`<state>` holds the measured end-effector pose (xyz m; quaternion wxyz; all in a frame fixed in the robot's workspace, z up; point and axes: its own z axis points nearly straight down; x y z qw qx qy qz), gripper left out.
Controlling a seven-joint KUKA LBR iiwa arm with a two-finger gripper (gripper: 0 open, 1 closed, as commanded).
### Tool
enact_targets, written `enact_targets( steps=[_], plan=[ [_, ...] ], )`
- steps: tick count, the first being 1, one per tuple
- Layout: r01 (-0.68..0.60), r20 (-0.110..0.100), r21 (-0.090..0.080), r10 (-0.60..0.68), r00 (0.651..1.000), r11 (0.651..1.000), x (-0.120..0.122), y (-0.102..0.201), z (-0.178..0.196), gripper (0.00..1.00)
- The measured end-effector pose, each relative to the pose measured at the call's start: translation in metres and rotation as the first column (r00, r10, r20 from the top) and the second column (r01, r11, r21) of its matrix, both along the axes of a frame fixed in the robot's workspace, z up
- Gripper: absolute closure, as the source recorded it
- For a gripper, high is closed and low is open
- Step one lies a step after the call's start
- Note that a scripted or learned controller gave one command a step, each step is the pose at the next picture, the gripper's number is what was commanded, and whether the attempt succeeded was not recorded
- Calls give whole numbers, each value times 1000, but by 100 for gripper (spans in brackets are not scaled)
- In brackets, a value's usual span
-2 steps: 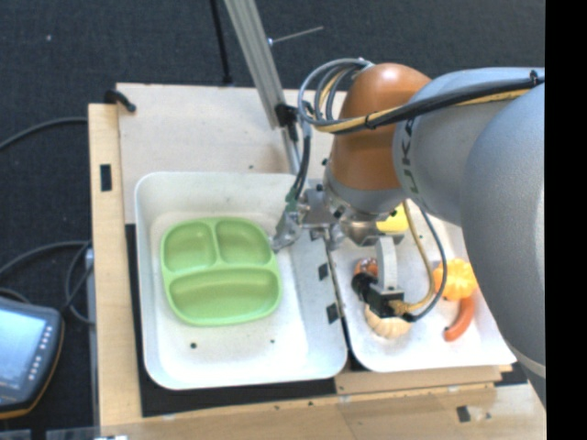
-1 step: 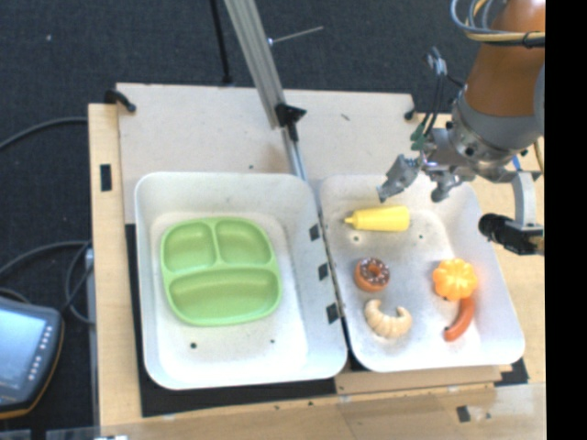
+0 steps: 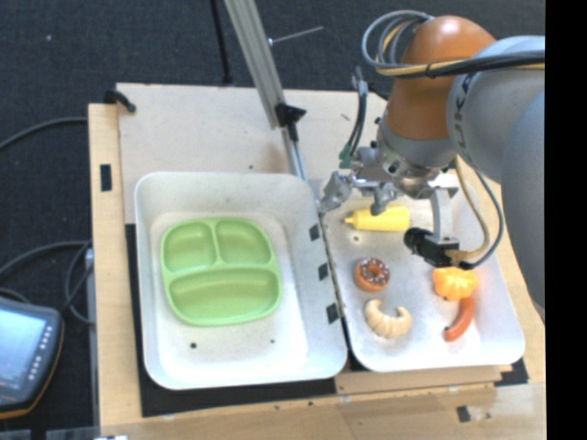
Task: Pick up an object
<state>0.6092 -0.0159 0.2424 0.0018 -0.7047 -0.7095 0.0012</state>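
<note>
Whether the pincer (image 3: 378, 191) is released or clenched I cannot tell; hanging over the yellow bottle (image 3: 378, 219), it may knock it aside and miss

I see my grey arm with its orange band reaching in from the right, the two-finger metal gripper (image 3: 367, 191) pointing down low.

the bench top (image 3: 197, 131) is a pale, flat board set on a dark carpeted floor (image 3: 83, 26). black cables (image 3: 37, 136) trail across the floor at the left. a grey handheld control pendant (image 3: 26, 351) lies at the lower left. a slanted aluminium post (image 3: 261, 62) rises from the bench. lighting is even and diffuse.
</note>
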Motion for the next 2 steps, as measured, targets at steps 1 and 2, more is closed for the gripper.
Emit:
enact_targets(
  steps=[1,2],
  plan=[
    [-1,7,-2,1,1000,1000,1,-5,16,100],
    [6,7,-1,-6,1000,1000,4,-16,32,100]
  ],
)
